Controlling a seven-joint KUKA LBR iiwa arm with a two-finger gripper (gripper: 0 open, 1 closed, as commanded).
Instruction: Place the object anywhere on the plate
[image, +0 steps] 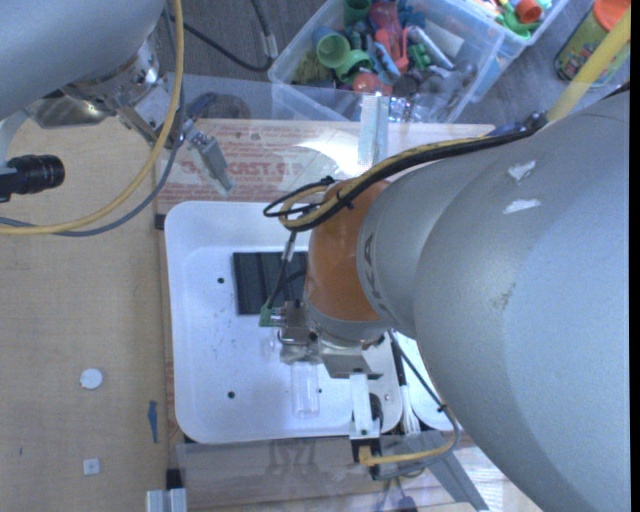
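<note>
Plate (425, 400) edge beneath grey arm (500, 300); claw (305, 390) state indiscernible; cardboard lettering unreadable.

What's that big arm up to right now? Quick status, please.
Gripper low over the left white bin; grip unclear. Dark flat object lies in bin, just beyond. Arm blocks the right side.

Your bench (70, 300) is pale wood-grain, bare across the nine o'clock side of the view. On it sits a shallow white bin (190, 330), just left of centre, its right part covered by the arm. Toward eight o'clock you have a small white disc (91, 378) lying on the bench, well apart from the bin, and a short blue mark (152, 420) near the bin's lower left corner. At twelve o'clock a printed cardboard sheet (260, 165) lies touching the bin's far edge.
</note>
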